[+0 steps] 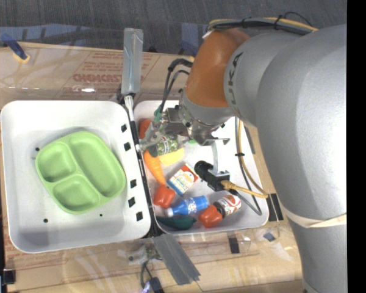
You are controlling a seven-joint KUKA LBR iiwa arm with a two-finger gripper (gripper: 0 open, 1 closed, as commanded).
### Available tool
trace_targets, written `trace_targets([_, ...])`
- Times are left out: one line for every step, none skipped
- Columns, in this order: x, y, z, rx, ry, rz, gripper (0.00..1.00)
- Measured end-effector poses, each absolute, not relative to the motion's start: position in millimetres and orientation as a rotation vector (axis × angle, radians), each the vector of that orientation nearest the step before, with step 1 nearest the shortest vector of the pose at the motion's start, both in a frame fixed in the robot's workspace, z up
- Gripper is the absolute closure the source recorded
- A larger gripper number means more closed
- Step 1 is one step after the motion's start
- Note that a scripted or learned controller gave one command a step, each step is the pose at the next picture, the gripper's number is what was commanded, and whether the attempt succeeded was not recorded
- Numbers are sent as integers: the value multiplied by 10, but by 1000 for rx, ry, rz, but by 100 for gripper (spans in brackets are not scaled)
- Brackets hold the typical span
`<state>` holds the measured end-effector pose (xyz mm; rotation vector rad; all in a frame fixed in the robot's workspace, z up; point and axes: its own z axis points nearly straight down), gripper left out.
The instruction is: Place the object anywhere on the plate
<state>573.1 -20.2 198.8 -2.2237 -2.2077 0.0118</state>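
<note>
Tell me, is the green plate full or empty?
Empty. The green plate lies in the left bin, its three hollows bare green.

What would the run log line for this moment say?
arm: over right bin | gripper: low among the toys, grasp unclear | plate: green, left bin, nothing on it | step: pick not confirmed

Tool (165, 140) over cluttered right bin (256, 215)
</note>
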Motion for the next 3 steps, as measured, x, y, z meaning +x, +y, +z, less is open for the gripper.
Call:
trace_targets([6117, 416, 2041, -1988, -2427, 8, 100])
trace_targets([6117, 415, 2042, -1988, -2428, 9, 0])
trace_targets([5914, 612, 1985, -1911, -2483, 13, 0])
